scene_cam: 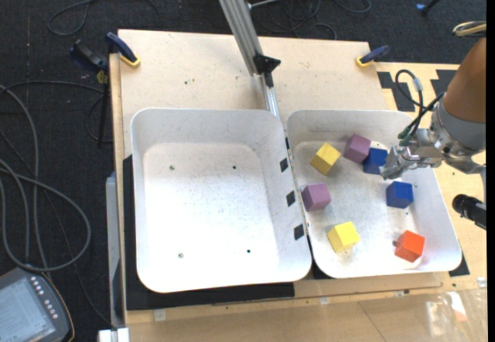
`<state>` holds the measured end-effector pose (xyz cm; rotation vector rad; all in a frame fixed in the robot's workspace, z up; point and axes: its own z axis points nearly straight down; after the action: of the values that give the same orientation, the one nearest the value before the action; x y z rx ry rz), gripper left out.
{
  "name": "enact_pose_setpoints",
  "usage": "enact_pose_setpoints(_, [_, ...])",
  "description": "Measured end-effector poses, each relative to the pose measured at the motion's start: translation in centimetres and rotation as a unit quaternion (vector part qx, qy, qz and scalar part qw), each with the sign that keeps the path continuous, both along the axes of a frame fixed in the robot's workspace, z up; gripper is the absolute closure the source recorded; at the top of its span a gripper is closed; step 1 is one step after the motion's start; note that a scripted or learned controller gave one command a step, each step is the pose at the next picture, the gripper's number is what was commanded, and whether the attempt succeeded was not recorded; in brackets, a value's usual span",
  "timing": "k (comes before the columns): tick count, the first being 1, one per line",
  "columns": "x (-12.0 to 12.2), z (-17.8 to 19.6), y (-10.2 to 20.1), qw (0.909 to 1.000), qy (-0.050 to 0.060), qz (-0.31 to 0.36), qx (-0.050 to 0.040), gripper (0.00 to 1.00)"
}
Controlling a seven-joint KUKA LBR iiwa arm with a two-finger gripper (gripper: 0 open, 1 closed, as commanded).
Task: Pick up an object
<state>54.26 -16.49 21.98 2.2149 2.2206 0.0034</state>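
Note:
The right bin holds several small cubes. A yellow cube, a purple cube and a blue cube lie along its far side. A second blue cube sits to the right of the middle. A purple cube rests by the left wall, with a yellow cube and an orange cube near the front. My gripper reaches in from the right and hangs low, just right of the far blue cube and above the other blue one. Nothing shows as held.
The left bin stands beside the right one, and their rims meet at the middle. A slanted metal pole runs down to the bins' far edge. Clamps sit at the bench's back corners. Cables lie on the floor to the left.

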Motion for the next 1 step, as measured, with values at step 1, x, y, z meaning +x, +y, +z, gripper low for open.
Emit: enact_pose_setpoints(1, [0.56,0.06,4.37,1.0,0.002,0.002,0.0014,1.0])
